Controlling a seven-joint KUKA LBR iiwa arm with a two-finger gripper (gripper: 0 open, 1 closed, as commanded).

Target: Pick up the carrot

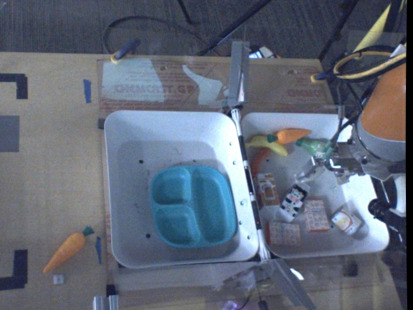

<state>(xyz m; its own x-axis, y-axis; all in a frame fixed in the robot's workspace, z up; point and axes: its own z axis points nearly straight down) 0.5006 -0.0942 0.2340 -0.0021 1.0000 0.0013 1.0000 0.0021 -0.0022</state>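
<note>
At the near edge of the bench, outside both bins, a toy carrot (64, 252) is seen lying on the bare board to the left of the left bin (122, 134), tilted with its green top toward that bin. Inside the left bin a teal divided tray (192, 206) is set. In the near part of the right bin (377, 241) small cartons are scattered: a flat card packet (284, 232), a square box (316, 216), a small round-faced carton (346, 221) and a black-and-white cow-patterned piece (294, 201). Farther back in that bin an orange carrot-shaped piece (292, 135) is found beside a yellow banana (268, 145), with a green item (314, 147) just to their right.

The gripper (316, 166) is held over the middle of the right bin, near the green item; nothing is seen between its fingers, and how far they stand apart cannot be told from this slant.

The step in hand is judged to be the approach, with no grasp made yet. For the next move, the claw would need to be brought over the chosen carrot, lined up across its narrow body, and lowered clear of the banana and green item
</note>
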